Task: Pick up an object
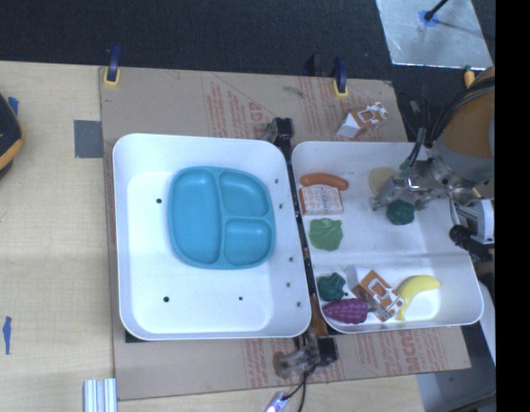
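A: Purple eggplant toy [345, 312] sits at the right bin's [436, 247] 7 o'clock, banana [417, 292] at 5.

B: Gripper [405, 197] at 1 o'clock, over a dark green round toy [400, 213]; can't tell its opening. Toy looks light, smooth, likely slippery, so grab across its middle.

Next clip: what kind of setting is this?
Probably a robot-grasping lab bench: two white bins on clamped cardboard, toy food such as a banana in the right bin, and the arm's hand over it.
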Controlling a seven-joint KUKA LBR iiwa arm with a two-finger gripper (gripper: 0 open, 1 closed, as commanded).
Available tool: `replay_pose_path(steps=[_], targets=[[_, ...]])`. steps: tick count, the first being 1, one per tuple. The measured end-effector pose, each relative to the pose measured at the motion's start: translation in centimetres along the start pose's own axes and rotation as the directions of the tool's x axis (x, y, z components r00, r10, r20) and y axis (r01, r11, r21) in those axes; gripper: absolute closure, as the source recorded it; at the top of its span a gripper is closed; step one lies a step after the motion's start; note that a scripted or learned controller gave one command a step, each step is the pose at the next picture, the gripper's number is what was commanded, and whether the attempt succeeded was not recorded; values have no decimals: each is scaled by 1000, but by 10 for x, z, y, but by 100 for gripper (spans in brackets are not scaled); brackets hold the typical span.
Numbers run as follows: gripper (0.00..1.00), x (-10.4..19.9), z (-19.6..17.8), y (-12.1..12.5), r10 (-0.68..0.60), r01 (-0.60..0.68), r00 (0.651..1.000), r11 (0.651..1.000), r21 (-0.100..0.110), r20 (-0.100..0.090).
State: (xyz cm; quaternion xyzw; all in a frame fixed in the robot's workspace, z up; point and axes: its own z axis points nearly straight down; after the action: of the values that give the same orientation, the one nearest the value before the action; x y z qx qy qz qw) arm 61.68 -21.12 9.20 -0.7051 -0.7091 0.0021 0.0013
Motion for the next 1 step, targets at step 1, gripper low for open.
replay_pose_path(steps=[1], targets=[[100,-1,-11,0,-1,1,1000,1000,1,1]])
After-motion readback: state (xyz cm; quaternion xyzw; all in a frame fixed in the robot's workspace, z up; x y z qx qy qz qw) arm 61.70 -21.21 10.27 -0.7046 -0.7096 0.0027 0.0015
